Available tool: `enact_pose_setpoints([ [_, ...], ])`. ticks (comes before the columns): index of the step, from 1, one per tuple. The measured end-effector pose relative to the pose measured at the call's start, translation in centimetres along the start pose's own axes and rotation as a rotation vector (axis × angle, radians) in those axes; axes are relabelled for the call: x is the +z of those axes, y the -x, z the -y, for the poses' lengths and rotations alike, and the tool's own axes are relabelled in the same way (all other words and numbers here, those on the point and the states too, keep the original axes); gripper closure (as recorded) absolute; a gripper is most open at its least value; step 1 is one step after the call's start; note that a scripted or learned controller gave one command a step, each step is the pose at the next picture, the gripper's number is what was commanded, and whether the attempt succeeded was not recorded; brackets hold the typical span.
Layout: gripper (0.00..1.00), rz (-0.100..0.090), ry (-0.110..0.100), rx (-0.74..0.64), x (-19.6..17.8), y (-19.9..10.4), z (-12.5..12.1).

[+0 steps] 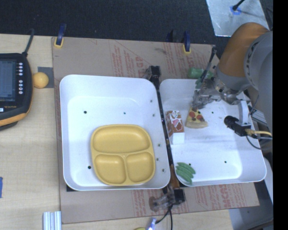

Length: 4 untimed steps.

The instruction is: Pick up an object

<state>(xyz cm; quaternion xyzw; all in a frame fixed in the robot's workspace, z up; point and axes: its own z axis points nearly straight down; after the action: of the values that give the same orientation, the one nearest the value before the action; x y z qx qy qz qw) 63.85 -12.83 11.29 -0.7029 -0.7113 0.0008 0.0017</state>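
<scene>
Gripper [199,101] hangs just above the pizza slice [196,119] in the right bin [230,174]; can't tell its state. The slice lies flat, so a grab might skid off and shove it toward the box [175,125] beside it.

3 small objects lie in the right bin [230,169]. A pizza slice toy [197,119], tan crust with red topping, lies flat near the bin's upper middle, point toward the back. A red-and-white box-like piece [175,126] lies lengthwise against the bin's left wall, just left of the pizza slice, apart from it. A green ridged item [185,171], leaf- or pod-shaped, rests on the bin's front-left corner slope, well apart from the other 2.
</scene>
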Motion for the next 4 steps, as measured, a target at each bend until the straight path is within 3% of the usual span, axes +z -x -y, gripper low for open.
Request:
enact_pose_setpoints([
  [1,0.0,0.0,-0.001,-0.001,0.0,0.0,0.0],
  [2,0.0,0.001,-0.001,0.008,2.1,-1.1,-0.3],
  [3,0.0,0.001,0.003,0.007,2.0,0.2,-1.8],
  [4,1.0,0.001,0.002,0.004,1.0,0.2,-1.9],
])
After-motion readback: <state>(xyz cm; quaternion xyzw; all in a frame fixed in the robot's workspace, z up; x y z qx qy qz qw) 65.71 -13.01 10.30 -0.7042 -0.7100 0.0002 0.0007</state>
